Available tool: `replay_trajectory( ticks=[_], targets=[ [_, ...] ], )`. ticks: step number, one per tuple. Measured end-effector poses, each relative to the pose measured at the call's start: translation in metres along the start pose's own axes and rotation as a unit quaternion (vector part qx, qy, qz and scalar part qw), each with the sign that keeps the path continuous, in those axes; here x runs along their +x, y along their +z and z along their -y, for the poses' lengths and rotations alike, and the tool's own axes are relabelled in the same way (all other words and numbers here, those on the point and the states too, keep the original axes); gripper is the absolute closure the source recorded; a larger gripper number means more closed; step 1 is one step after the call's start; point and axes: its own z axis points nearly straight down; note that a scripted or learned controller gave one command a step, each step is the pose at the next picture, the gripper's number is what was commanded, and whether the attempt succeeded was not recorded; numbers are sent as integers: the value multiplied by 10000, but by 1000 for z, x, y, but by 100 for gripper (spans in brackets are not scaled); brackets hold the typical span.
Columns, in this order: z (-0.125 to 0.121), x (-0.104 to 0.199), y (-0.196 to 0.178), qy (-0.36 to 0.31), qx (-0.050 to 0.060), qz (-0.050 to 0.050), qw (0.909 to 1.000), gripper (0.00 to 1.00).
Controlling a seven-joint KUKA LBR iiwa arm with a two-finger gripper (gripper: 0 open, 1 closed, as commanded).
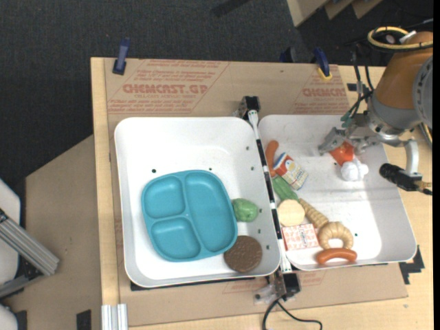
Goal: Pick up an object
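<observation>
Brown board bench [172,88] with red print, two blue clamps at the far edge, dark carpet beyond, pale wooden furniture at top right. Two white bins side by side: left bin [137,143], right bin [392,218].

Left bin: teal divided plate [187,214], long axis running near-left to far-right; green lump [245,210] touching the plate's right edge; brown disc [243,254] at the near right corner.

Right bin: gripper [347,141] low over the far part, fingers splayed apart, straddling an orange-red piece [342,154]. Cannot tell whether the fingers touch it. White ball [352,171] just beside the orange-red piece, on its near right.

Along the right bin's left wall: carton [289,170], green strip, pale round slice [290,212], red-print packet [300,237]. Cone [315,214] pointing far-left, long axis diagonal. Pretzel ring [336,234] near it; orange sausage [336,256] lying crosswise at the near edge.
</observation>
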Motion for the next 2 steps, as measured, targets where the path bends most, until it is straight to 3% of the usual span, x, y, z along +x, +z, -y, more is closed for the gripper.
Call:
replay_trajectory(
  ticks=[1, 2],
  targets=[
    [-1, 0, -11, 2, -21, 6, 10000, 100],
    [51, 1, -112, 11, 1, -7, 10000, 100]
  ],
)
